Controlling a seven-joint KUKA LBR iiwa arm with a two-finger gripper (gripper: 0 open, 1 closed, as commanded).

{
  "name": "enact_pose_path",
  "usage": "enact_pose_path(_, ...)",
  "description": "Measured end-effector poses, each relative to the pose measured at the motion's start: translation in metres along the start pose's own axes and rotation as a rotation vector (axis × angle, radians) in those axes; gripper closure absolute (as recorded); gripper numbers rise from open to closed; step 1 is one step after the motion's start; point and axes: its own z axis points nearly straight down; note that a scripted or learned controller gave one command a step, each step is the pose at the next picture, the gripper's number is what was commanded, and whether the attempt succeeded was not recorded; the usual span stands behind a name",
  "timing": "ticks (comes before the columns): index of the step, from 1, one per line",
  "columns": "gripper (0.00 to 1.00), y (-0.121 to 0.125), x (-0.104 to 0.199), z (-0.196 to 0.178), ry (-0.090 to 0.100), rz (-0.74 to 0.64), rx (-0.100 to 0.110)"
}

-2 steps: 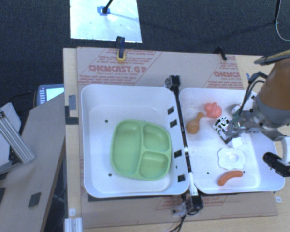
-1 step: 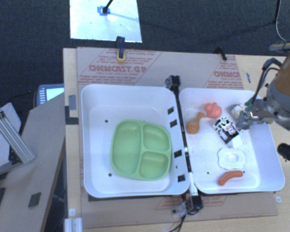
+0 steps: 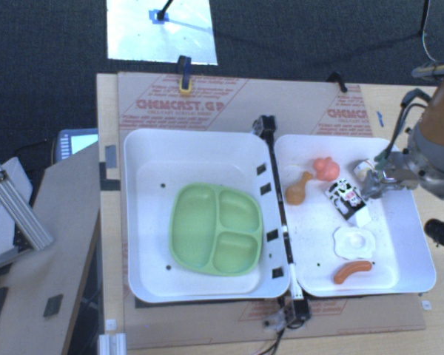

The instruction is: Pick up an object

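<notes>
From above, the worktop (image 3: pixel 107 124) carries two shallow white bins side by side. The left bin (image 3: pixel 144 154) holds one item: a light green divided plate (image 3: pixel 215 229) with three compartments, lying flat near the bin's middle. The right bin (image 3: pixel 407 235) holds five items: one pink toy (image 3: pixel 325 168) near the far wall, one tan drumstick-shaped toy (image 3: pixel 297 190) just beside it, one black-and-white patterned carton (image 3: pixel 345 197) lying near the centre, one white fried-egg toy (image 3: pixel 353 242) below that, and one orange sausage (image 3: pixel 352 271) nearest the front wall. The gripper (image 3: pixel 375 181) sits low over the right bin, just right of the carton; how it is set, I cannot tell. Nothing visibly lies in its grasp.
</notes>
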Motion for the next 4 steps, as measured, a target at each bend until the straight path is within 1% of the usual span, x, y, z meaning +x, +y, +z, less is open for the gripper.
enact_pose_path(1,1.00,0.012,0.055,0.013,0.003,-0.004,0.002)
enact_pose_path(2,1.00,0.022,0.109,0.008,0.003,-0.005,0.001)
enact_pose_path(3,1.00,0.034,0.151,0.012,0.003,-0.004,0.001)
enact_pose_path(4,1.00,0.054,0.197,0.007,0.003,-0.004,0.000)
